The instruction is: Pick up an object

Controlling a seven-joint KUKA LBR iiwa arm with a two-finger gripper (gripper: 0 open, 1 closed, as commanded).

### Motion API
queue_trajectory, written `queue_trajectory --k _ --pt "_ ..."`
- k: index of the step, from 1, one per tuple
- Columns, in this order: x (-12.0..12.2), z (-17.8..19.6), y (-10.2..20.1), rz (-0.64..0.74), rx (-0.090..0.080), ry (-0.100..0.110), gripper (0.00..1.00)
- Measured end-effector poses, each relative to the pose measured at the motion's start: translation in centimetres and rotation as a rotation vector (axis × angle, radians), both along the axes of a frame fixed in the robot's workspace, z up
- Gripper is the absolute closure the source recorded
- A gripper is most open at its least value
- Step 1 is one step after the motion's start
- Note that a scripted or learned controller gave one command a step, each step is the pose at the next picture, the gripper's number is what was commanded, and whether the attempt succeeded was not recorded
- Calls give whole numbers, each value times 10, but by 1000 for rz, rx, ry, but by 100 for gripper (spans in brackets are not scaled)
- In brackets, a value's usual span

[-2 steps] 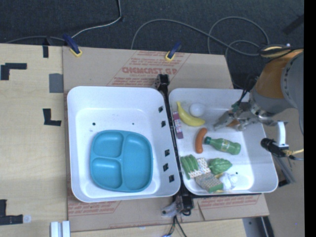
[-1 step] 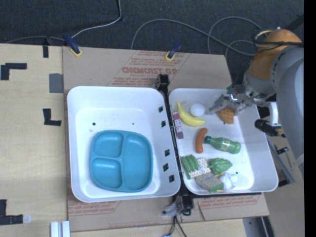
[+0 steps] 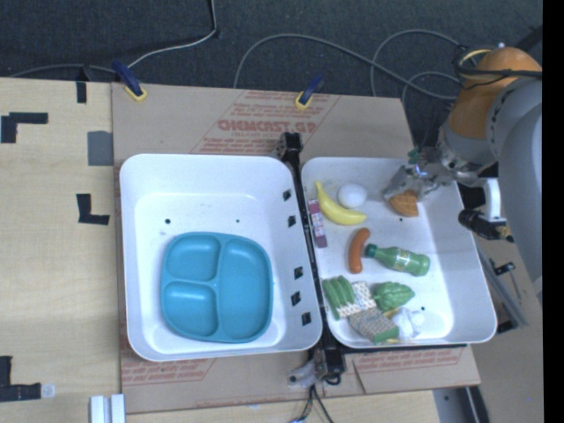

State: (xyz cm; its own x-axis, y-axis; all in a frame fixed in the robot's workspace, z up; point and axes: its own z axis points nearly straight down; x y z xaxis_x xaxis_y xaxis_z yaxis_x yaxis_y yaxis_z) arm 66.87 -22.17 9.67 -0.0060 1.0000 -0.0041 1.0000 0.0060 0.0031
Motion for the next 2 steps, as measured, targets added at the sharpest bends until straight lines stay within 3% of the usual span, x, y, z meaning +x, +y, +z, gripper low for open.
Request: queue_trajectory --k 1,2 --pt "1 -11 73 -3 5 1 100" --pt "-6 33 129 -4 4 0 100"
